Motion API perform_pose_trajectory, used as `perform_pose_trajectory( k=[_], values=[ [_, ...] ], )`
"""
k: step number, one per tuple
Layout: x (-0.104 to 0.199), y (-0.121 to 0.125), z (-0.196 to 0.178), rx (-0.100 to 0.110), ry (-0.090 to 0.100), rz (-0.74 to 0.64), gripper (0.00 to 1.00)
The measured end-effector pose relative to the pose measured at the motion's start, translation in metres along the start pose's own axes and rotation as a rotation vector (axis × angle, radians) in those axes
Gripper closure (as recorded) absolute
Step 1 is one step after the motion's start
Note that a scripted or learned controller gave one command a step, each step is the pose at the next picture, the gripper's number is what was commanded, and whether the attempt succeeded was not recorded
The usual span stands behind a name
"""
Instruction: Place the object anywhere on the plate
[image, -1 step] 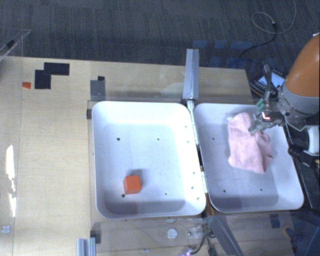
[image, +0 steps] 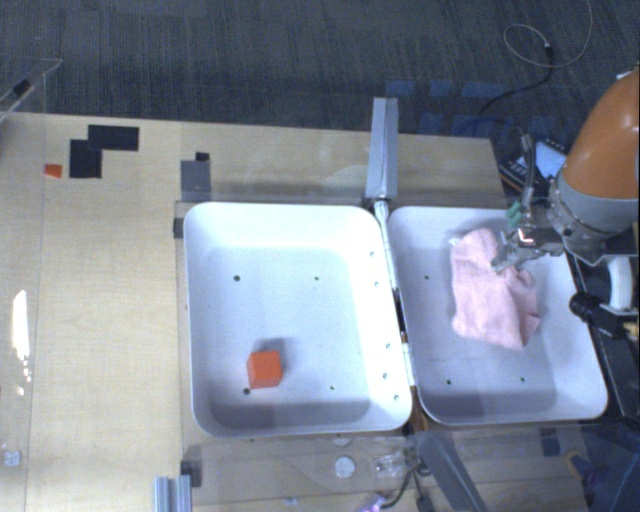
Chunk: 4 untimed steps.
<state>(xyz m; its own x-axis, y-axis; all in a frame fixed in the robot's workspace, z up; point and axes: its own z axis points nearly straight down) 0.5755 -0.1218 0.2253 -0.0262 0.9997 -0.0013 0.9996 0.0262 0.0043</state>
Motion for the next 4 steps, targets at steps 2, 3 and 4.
perform_pose_trajectory(
  k=[2, 3, 4],
  values=[
    [0.100, 0.017, 0.011, -0.004, 0.000, -0.809, 1.00],
    [0.161, 0.020, 0.008, -0.005, 0.000, -1.211, 1.00],
    [0.215, 0.023, 0.014, -0.008, 0.000, -1.543, 1.00]
  ],
)
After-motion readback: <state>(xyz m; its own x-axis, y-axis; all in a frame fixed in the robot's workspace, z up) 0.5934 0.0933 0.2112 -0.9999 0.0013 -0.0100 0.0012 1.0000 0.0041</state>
